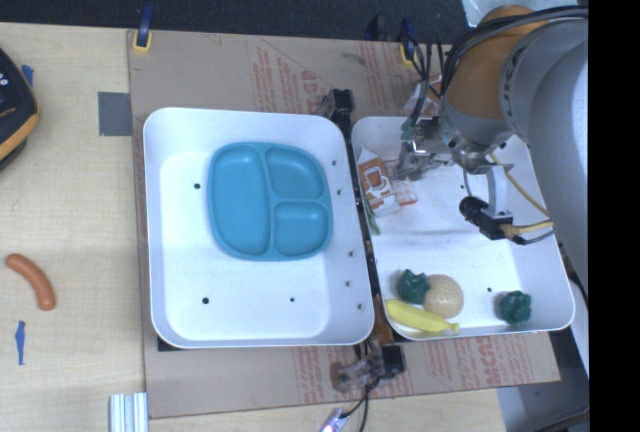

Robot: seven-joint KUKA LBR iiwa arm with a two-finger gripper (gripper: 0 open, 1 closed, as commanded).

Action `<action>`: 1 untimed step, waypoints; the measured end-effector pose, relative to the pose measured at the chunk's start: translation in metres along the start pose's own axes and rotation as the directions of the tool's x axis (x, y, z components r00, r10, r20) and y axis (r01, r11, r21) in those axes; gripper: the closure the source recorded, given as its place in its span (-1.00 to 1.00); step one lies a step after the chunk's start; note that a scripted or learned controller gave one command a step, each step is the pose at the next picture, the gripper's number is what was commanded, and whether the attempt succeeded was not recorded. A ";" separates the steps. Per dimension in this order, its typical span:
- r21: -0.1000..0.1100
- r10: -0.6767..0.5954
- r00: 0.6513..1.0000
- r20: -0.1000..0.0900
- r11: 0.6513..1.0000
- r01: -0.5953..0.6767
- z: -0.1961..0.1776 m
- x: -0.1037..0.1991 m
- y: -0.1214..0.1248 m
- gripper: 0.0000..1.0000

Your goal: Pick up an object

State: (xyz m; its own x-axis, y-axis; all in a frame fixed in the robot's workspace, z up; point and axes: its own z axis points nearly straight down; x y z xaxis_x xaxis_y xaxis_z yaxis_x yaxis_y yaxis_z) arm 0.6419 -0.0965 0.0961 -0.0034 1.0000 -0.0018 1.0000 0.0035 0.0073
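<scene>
I see my gripper [412, 158] low in the far part of the right bin [535, 265], just above an orange-and-white packet [383, 185] lying against that bin's left wall; whether it is clenched or released I cannot tell. Along the same bin's near wall lie a yellow banana [420, 319], a beige ball [444, 297] and two dark green pieces [411, 284], well apart from the gripper. The left bin [180, 220] beside it holds a blue divided plate [270, 200].

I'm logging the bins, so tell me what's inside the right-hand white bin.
The right bin holds a yellow banana, a tan ball, two dark green pieces and an orange-and-white packet. The gripper and arm cover its far corner, hiding anything beneath.
</scene>
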 end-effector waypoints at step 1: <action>0.003 -0.001 1.000 0.001 1.000 0.001 0.000 -0.019 -0.071 -1.00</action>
State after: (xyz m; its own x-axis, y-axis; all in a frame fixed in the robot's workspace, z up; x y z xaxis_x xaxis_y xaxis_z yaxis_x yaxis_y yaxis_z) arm 0.5710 -0.1161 0.0955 -0.0046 1.0000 -0.0027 1.0000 0.0047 0.0048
